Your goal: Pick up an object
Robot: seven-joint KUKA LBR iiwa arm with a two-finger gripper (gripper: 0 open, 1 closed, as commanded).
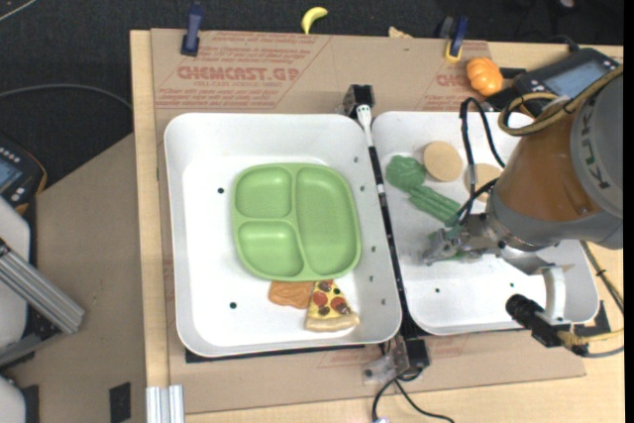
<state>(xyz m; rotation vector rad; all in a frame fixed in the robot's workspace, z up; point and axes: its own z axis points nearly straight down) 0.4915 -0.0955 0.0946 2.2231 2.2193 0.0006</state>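
The left shallow white bin [193, 243] holds a light green plastic plate with three compartments [295, 220], lying flat near its middle. Just beyond the plate's near edge lie a flat orange-brown toy piece [289, 293] and, touching its right side, a toy pizza slice with red dots [328, 306].

The right shallow white bin [466, 307] holds a dark green toy with a broad head and ridged handle [421, 189], running from far left toward near right. A round tan disc [442, 160] sits just right of the toy's head.

The arm's gripper [443, 248] is low in the right bin, at the near end of the green toy's handle; whether its fingers are spread or pressed together cannot be told.
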